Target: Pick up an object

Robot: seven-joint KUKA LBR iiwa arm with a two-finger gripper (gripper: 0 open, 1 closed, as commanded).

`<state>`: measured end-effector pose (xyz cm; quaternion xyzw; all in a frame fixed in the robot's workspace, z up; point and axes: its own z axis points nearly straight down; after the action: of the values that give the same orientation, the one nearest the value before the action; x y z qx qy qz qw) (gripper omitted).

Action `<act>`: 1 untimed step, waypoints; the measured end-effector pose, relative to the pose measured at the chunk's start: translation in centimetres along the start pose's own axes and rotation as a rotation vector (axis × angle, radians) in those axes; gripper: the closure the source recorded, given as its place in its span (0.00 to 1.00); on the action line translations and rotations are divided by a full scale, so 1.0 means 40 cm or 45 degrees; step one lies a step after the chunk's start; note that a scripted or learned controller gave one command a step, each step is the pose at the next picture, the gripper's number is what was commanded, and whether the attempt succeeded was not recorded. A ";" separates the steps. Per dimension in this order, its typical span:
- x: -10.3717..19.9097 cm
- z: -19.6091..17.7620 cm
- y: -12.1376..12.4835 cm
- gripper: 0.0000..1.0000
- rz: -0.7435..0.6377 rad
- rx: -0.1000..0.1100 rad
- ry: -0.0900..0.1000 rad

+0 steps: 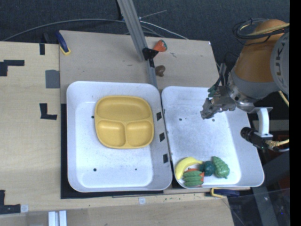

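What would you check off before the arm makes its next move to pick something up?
1. Objects to pick: ok, a banana, a green toy and a red-green toy cluster in the right bin's near corner.
2. Gripper above them: not ok, it hangs over the bin's far part.
3. Gripper holding nothing: ok.
4. Objects separated: not ok, they touch.
5. Yellow tray out of the way: ok, left bin.

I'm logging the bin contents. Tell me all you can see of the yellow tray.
The yellow tray is a rounded-square plate of what looks like matte plastic, with three compartments: one wide one along the far side and two smaller ones nearer the camera. It lies flat, right way up, with nothing in it, in the upper middle of the left bin, resting on the bin's floor. Nothing else touches it.
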<state>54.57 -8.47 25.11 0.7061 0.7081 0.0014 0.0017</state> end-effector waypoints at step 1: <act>0.001 -0.083 0.001 1.00 0.001 0.003 0.000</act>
<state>54.61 -8.44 28.45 0.7064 0.7078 0.0005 0.0008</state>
